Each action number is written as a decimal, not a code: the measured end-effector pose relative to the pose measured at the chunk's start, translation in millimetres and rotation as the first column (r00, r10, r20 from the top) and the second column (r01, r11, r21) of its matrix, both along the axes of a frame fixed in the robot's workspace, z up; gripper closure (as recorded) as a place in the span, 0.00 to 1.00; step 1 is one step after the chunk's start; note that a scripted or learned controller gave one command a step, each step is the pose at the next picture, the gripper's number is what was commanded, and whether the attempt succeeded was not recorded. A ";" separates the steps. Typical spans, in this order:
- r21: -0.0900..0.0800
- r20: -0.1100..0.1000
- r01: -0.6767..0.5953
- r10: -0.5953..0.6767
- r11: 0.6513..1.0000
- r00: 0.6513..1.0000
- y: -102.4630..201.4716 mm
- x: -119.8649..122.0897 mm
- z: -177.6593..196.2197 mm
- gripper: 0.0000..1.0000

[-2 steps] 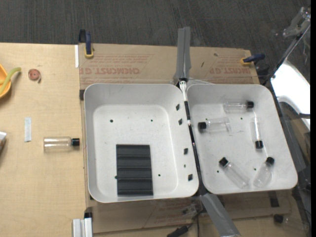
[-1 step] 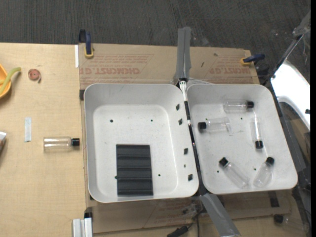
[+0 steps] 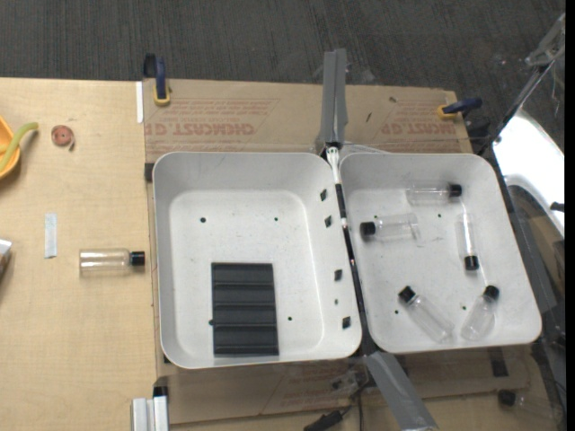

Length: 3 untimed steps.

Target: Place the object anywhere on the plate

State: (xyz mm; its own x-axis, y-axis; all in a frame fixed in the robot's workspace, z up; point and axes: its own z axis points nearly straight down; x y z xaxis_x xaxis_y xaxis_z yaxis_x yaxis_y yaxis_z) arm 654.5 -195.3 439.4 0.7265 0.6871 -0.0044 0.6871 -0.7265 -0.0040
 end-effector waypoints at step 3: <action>-0.002 0.002 0.528 -0.528 0.849 0.849 -27.3 -15.4 0.3 0.00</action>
